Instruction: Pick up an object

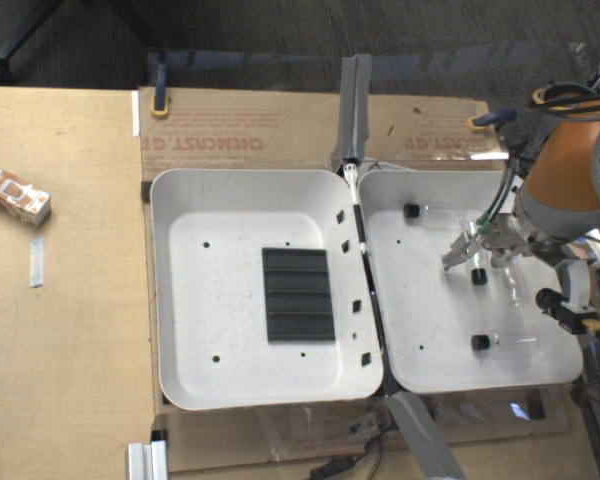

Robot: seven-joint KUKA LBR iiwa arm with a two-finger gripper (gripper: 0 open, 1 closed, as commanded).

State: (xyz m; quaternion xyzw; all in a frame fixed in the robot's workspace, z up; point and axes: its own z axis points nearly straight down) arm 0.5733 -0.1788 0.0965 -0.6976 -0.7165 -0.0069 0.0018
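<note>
Open floor is left around the ribbed black block [299,294] in the left bin [180,368], while the right bin [420,368] is crowded by the arm [565,168].

arm [565,168] reaching in, tool [477,251] lowered

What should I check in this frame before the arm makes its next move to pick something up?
1. Something to pick: ok, a black ridged block lies flat in the left bin.
2. Block free of the walls: ok, it sits mid-floor, apart from every side.
3. Gripper over the block: not ok, it hangs over the right bin.
4. Something already held: cannot tell, the tip is too cluttered to read.
5. Path across to the left bin: not ok, the raised divider lies between.
</note>
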